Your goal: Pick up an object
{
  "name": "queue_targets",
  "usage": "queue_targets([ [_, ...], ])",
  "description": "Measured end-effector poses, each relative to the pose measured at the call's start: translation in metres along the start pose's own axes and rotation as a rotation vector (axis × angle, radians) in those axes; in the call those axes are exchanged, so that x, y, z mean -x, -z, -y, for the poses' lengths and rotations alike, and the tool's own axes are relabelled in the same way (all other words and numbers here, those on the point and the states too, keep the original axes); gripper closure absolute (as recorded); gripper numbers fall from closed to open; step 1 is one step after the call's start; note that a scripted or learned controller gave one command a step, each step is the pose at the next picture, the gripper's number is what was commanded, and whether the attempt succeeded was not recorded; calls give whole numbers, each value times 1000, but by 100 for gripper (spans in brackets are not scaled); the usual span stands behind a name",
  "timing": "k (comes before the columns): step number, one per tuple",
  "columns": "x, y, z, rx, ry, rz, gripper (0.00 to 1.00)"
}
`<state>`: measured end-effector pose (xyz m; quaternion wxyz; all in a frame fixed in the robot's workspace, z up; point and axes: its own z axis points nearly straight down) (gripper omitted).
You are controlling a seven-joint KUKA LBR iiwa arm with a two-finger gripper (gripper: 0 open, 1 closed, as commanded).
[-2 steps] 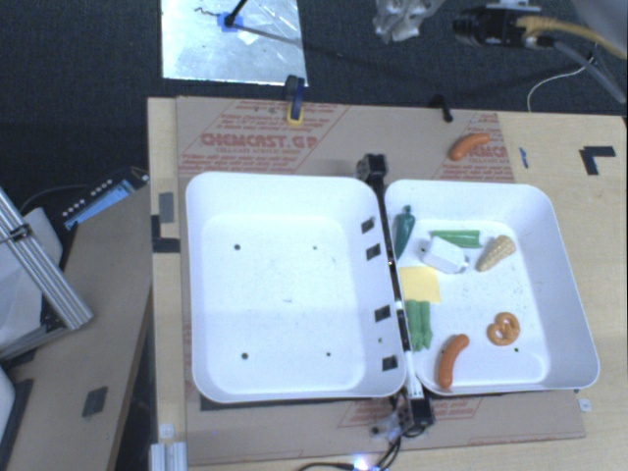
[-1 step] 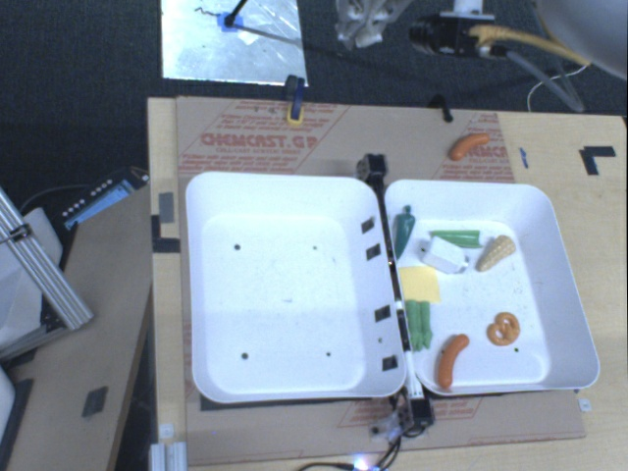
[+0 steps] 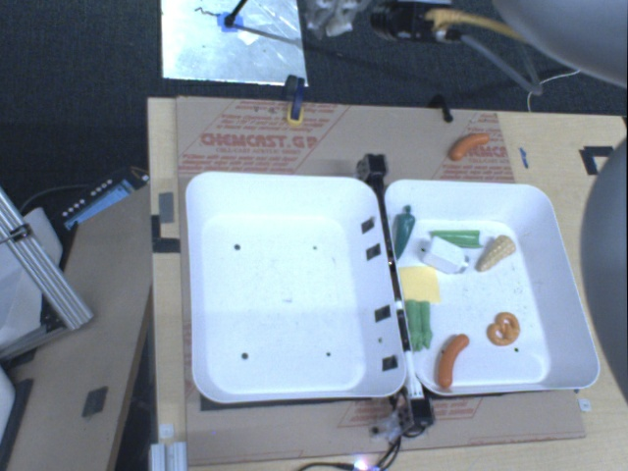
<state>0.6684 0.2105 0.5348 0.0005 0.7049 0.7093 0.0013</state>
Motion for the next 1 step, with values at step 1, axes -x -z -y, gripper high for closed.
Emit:
queue_targets([
  [1, -25, 0, 0, 0, -1, 0, 100],
])
